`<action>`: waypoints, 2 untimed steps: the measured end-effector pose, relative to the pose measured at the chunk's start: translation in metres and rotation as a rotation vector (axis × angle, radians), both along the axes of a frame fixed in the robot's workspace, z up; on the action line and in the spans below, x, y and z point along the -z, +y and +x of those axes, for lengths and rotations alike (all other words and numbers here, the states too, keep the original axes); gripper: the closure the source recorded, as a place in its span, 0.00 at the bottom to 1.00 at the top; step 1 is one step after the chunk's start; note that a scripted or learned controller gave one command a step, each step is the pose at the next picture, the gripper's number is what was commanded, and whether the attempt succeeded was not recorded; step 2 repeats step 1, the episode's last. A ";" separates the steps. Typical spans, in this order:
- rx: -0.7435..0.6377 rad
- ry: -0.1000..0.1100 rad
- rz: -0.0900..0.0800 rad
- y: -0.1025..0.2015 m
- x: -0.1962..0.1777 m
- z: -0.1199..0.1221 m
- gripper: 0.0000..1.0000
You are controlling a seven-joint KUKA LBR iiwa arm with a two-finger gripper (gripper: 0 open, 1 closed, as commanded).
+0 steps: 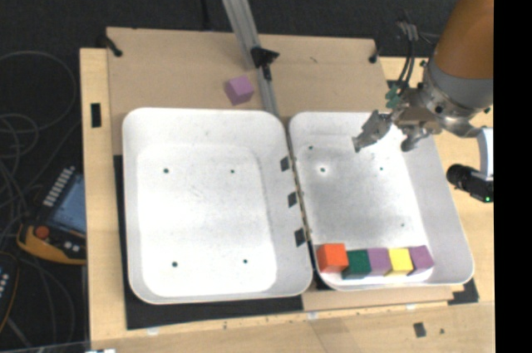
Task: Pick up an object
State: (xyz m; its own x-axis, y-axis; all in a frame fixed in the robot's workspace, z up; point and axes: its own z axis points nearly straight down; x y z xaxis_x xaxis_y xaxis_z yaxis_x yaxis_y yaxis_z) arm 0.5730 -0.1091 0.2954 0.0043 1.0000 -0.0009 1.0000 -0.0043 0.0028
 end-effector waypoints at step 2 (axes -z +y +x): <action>-0.003 0.001 0.000 -0.001 -0.008 -0.038 0.00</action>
